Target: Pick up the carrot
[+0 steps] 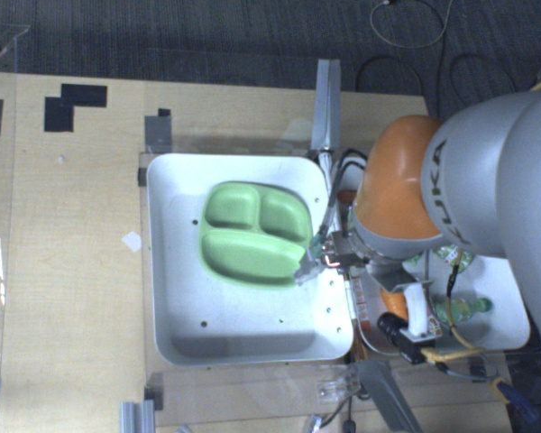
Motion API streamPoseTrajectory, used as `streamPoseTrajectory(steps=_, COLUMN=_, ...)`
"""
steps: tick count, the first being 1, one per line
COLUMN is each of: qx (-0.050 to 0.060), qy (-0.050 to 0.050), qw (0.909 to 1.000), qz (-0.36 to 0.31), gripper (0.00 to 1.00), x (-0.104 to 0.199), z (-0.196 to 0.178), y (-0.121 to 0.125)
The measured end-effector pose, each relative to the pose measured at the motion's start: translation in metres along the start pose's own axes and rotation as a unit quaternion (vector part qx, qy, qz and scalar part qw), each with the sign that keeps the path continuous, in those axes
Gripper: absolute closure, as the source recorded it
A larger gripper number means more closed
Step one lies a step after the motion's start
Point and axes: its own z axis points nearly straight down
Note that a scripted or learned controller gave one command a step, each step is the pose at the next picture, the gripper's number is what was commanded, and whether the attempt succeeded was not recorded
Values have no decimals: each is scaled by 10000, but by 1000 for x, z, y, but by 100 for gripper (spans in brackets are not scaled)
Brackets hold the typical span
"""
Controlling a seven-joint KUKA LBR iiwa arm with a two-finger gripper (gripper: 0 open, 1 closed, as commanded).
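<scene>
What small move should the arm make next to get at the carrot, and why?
Probably a short shift toward the right bin, away from the green tray. The gripper sits at the tray's right edge in the left bin, while the only orange thing that could be the carrot peeks out under the wrist in the right bin. It is mostly hidden, so I'm unsure.

A single fixed camera hangs above the worktop (72, 242) and looks down on it at a slight slant, with dark carpet across the far edge of the picture. It sits close enough that the left white bin (176, 332) fills the middle of the frame, while the right bin (514, 318) is cut off at the right side. The grey and orange arm (451, 188) comes in from the right and looms large, being nearest the lens
</scene>
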Motion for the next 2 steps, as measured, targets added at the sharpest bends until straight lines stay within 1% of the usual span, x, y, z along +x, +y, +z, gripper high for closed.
streamPoseTrajectory(steps=1, qx=-3, qy=0, qw=10000, qz=-35, gripper=0, x=-24, z=-36, y=9)
streamPoseTrajectory(steps=2, qx=11, qy=-1, qw=10000, qz=-66, gripper=0, x=-16, z=1, y=2)
